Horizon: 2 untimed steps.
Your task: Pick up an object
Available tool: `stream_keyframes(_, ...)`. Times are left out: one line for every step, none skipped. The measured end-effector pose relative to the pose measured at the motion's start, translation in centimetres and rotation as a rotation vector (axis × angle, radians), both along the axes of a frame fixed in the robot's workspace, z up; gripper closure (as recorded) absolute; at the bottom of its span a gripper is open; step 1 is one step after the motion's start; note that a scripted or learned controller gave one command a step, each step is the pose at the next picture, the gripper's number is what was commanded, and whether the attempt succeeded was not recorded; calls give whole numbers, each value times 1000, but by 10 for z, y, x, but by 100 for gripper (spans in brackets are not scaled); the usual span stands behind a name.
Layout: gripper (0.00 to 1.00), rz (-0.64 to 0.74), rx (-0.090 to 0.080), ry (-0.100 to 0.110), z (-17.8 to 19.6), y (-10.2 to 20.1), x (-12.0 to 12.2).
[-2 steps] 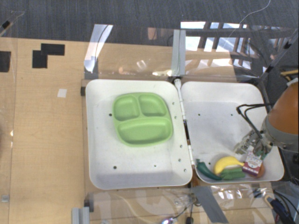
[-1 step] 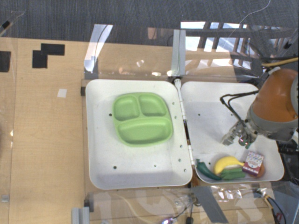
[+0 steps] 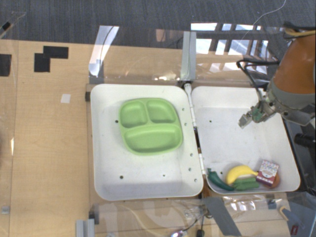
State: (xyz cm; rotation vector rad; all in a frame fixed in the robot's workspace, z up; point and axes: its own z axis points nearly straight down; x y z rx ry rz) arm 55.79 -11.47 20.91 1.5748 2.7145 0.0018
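In the right bin (image 3: 222, 132) a yellow banana (image 3: 240, 172) lies at the near edge, resting on green vegetables (image 3: 232, 182). Beside it at the near right corner sits a small red and white box (image 3: 268, 172). My gripper (image 3: 252, 116) hangs over the right bin's far right part, well above and behind these objects. Nothing shows between its fingers. The arm's orange band (image 3: 296, 68) rises at the right.
The left bin (image 3: 106, 181) holds a green divided plate (image 3: 149, 126) near its middle. A metal divider (image 3: 188, 58) runs back between the two bins. Clear panels stand behind both bins.
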Motion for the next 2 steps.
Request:
stream_keyframes(100, -133, 0, 1, -21, -51, -33)
stream_keyframes(100, -222, 0, 0, -24, -91, -39)
